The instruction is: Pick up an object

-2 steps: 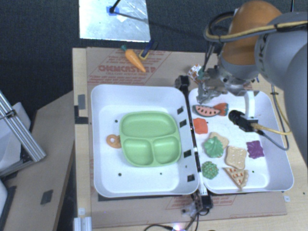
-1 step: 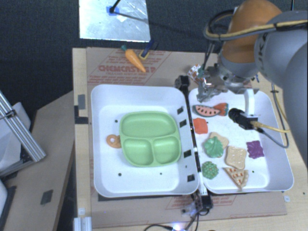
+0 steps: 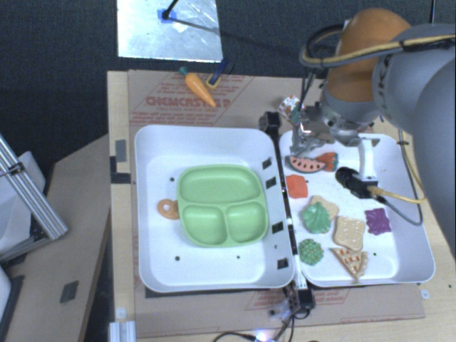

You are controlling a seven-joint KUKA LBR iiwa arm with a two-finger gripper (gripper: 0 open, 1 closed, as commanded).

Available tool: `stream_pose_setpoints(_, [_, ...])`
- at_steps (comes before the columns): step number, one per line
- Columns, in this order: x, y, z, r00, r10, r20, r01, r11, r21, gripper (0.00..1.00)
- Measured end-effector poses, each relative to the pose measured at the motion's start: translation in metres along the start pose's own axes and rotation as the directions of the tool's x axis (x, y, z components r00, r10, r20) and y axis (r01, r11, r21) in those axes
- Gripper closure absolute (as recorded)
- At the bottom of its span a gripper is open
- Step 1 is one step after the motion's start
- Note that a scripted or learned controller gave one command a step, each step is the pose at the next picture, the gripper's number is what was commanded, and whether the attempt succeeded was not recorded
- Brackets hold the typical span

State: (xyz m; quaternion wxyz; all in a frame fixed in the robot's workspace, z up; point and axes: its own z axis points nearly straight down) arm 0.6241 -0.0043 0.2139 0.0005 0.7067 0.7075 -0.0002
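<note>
My gripper (image 3: 305,145) hangs over the far left corner of the right bin (image 3: 410,251), right above a watermelon slice (image 3: 311,164). Nearer in the same bin lie an orange square piece (image 3: 296,187), a green leafy piece (image 3: 317,219), a slice of toast (image 3: 349,232), a purple piece (image 3: 377,221), a round green piece (image 3: 311,251) and a pizza slice (image 3: 352,262). Nothing shows as held in the gripper.
The left bin (image 3: 153,191) holds a green divided plate (image 3: 221,204) and a small orange ring (image 3: 168,209) beside it. A toy carrot (image 3: 199,89) lies on the cardboard behind the bins, below a silver sheet (image 3: 167,20). The grey arm (image 3: 420,70) covers the right bin's far right side.
</note>
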Motion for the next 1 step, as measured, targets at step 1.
stream_pose_setpoints(1, [0.0049,0.0029,-0.0016,1.0,-0.003,0.0,0.003,1.0,-0.002,1.0])
